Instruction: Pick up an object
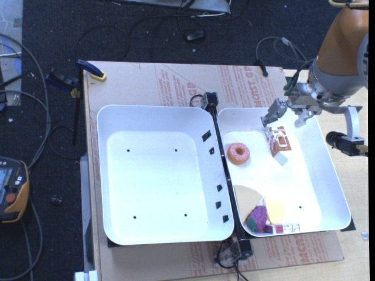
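The near edge of the tabletop [176, 256] carries the front rims of two shallow white bins set side by side and touching along a black divider strip.

1. Near zone, right bin [328, 186]: a magenta-and-green object [256, 218] lies against the front wall. Just beside it, on its right, is a pale yellow flat item [275, 209], and a small printed card [291, 228] rests at the rim. A tan, curved flat piece [249, 193] lies just behind this group.

2. Middle zone, right bin: a pink-frosted doughnut [238, 153] lies flat near the divider, hole facing up. Being round, it has no long axis.

3. Left bin [111, 157]: only small dark marks show on its floor.

4. Far zone, right bin: an orange-and-white packet [279, 141] lies with its long axis running near to far, slightly tilted. The gripper [288, 114] hangs just over its far end. The jaws stand apart, released, with nothing between them. The doughnut sits clear of the jaws, to the left.

5. Beyond the bins: a blue-and-yellow clamp [91, 70] grips the tabletop's far left corner.
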You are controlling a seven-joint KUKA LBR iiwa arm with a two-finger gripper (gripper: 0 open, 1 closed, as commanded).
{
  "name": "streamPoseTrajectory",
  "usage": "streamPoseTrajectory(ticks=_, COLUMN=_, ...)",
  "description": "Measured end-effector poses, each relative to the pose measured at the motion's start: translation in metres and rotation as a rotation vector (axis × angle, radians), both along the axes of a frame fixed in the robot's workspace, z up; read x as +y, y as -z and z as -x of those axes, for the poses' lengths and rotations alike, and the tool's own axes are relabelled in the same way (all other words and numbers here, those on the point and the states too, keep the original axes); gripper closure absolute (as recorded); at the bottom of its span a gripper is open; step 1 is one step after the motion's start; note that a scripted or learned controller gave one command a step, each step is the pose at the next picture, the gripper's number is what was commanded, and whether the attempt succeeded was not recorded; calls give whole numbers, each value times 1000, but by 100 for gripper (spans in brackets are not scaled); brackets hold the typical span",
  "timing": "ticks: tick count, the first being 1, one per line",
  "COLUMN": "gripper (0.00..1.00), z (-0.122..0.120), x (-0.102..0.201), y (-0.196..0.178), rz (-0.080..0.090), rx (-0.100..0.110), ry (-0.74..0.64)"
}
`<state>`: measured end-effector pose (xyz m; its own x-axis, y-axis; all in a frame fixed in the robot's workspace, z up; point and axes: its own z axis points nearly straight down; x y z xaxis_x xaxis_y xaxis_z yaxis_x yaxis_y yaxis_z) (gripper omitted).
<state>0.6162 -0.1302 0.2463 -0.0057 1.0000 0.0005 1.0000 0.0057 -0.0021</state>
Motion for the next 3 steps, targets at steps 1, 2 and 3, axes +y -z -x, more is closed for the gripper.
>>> streamPoseTrajectory(ticks=1, gripper=0, z=-12, x=-52, y=130, rz=0, rx=-5, ry=-2)
streamPoseTrajectory(ticks=2, gripper=0, z=6, x=-77, y=157, rz=-1, rx=1, ry=2)
streamPoseTrajectory(ticks=3, gripper=0, z=-15, x=-65, y=155, rz=-1, rx=-1, ry=-1)
